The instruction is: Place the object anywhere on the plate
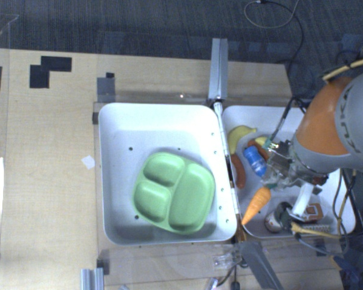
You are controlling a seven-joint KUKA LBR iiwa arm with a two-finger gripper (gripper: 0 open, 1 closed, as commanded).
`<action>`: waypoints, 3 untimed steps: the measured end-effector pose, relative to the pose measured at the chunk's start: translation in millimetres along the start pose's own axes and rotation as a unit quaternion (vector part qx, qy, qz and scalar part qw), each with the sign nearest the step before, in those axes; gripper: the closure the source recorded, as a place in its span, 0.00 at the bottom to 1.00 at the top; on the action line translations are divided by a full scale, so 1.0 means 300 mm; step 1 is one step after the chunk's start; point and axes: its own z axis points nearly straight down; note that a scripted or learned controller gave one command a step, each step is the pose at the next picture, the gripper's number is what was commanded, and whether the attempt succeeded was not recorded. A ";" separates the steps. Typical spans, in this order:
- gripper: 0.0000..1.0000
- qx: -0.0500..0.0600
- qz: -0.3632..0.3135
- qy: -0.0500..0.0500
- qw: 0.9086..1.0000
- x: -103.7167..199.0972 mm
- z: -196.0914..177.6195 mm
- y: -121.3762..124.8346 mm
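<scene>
The wooden table (42, 162) held two white bins (118, 162); the green plate (174, 191) sat left; carpet (139, 11) lay beyond.

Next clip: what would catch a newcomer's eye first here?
The green divided plate stands out, lying alone in the left bin. Next comes the grey arm with its orange band, reaching from the right over the right bin, where a carrot, a blue object and other small items crowd together.

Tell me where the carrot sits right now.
The carrot lies in the right bin, near its left wall, below the blue bottle and just left of the gripper.
</scene>
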 end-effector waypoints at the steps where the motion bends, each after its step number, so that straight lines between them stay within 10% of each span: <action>1: 1.00 0.000 -0.131 0.001 0.991 0.290 0.000 -0.087; 2: 1.00 0.001 -0.159 0.000 0.987 0.552 0.002 -0.095; 3: 0.00 0.001 -0.159 0.000 0.987 0.552 0.002 -0.095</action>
